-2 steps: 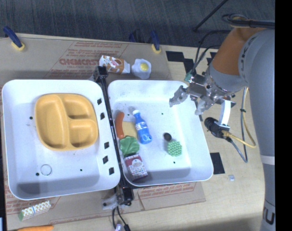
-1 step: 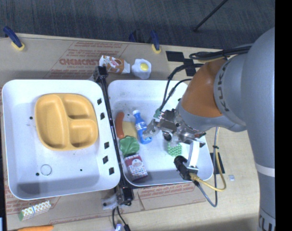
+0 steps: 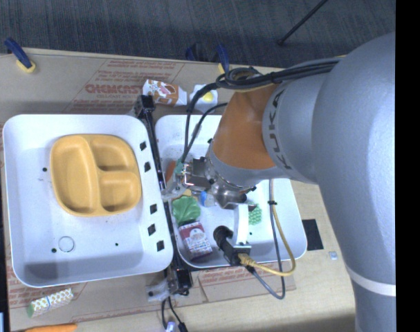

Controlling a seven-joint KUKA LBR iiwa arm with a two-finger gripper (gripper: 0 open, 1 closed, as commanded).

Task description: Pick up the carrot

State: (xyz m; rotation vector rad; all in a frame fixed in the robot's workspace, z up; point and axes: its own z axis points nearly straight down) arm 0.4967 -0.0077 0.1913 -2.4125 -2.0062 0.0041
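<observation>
The tool (image 3: 190,176) is lowered at the carrot (image 3: 170,169) by the right bin's (image 3: 293,244) left wall, presumably for grasping; its state cannot be told.

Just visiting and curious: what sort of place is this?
Probably a robotics test lab: a big KUKA arm reaches over two white bins on a cardboard-covered bench, with a yellow divided tray and toy-like groceries.

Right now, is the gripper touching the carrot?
Cannot tell. In the camera view the gripper sits right beside the carrot in the right bin, but the wrist hides the meeting point.
</observation>
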